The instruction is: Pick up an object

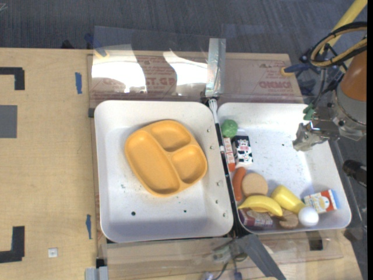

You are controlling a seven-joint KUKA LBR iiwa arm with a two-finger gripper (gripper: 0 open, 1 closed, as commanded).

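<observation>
Now the pincer (304,137) hangs over the right bin (341,179).
Whether it is wide or narrow, I cannot tell; a banana (260,203) lies below.

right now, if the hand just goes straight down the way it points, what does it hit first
Most likely the bare floor of the right bin. The hand sits over the bin's upper right part, and the food lies nearer the front: the carton, egg and banana. Depth is hard to judge from this slant.
</observation>
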